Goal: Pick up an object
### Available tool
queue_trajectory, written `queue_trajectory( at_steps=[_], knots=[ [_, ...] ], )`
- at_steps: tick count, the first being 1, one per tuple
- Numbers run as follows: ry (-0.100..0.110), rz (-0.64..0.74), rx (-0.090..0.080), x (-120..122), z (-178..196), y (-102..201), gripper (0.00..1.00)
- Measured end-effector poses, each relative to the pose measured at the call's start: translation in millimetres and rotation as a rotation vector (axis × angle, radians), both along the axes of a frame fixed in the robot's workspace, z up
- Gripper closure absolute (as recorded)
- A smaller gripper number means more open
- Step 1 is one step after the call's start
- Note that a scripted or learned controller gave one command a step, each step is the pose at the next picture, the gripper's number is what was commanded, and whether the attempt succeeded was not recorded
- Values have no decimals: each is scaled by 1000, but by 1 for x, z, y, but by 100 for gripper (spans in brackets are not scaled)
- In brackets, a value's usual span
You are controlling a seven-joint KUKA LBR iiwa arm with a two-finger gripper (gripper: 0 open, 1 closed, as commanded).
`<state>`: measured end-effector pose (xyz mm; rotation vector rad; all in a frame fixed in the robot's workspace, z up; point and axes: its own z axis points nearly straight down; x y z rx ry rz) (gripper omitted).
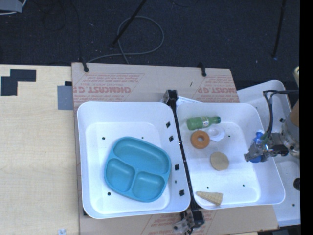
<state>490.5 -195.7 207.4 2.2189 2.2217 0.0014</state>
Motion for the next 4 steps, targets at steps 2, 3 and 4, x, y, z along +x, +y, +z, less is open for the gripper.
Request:
queue_trajectory(
  at_steps=[2, 3, 4],
  knots=[
    [4, 5, 4, 0, 15, 115, 100],
    [7, 3, 3, -3, 5, 170, 100],
    [6, 5, 3, -1, 17, 228, 100]
  ],
)
